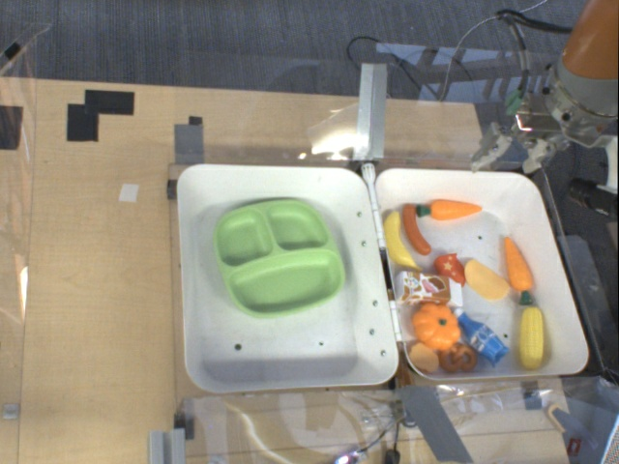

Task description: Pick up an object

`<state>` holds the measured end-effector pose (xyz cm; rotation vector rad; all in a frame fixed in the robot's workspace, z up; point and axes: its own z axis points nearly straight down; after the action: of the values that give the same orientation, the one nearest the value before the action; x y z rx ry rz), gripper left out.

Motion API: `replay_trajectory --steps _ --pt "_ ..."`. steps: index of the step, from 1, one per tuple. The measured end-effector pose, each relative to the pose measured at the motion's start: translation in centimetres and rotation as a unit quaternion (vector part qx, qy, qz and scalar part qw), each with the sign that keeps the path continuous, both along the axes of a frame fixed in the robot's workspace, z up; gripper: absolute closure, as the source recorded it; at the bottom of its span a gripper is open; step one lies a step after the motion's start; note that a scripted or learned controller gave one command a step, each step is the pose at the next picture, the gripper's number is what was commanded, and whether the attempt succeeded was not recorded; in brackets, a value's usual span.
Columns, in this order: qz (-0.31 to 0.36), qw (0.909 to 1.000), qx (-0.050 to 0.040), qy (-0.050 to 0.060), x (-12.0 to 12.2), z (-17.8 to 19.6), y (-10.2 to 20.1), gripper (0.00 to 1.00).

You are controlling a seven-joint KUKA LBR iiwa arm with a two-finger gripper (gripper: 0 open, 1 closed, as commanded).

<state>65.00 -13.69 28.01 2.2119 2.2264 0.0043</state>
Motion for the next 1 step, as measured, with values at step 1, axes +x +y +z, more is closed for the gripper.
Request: replay_trajectory --steps 1 --pt "-0.04 0.9992 0.0004 0.001 -1.96 -10.68 4.54 0.0"
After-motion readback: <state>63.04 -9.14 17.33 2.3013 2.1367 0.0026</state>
